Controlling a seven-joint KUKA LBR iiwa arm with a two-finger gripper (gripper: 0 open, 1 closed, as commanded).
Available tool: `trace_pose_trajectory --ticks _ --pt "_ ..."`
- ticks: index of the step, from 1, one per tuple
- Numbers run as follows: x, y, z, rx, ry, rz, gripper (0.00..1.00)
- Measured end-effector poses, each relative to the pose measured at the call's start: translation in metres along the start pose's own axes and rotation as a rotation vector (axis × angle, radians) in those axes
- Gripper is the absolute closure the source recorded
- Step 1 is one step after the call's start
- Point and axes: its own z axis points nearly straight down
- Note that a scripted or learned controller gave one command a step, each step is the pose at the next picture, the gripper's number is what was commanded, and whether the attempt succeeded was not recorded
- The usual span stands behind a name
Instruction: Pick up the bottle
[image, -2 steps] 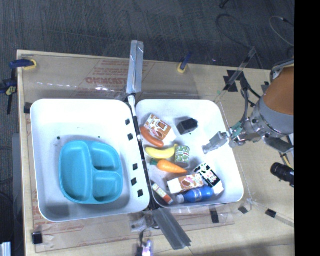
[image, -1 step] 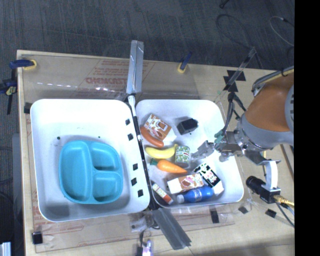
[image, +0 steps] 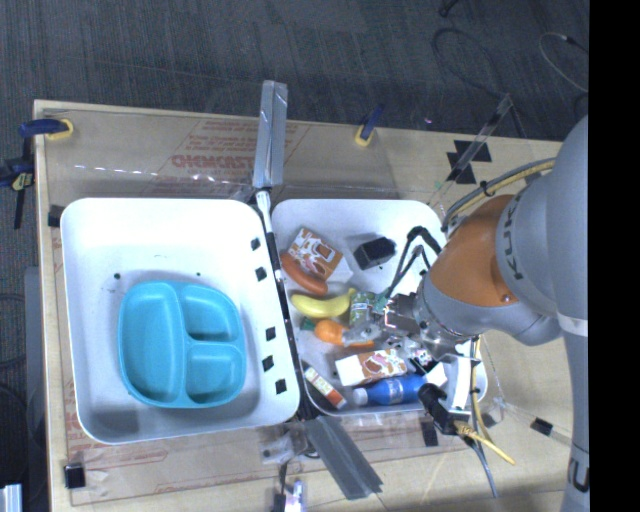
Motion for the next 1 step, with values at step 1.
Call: trace_pose_trajectory --ticks 1 --pt "-0.0014 0.0004 -0.2202 0.001 0.0 0.078 0.0"
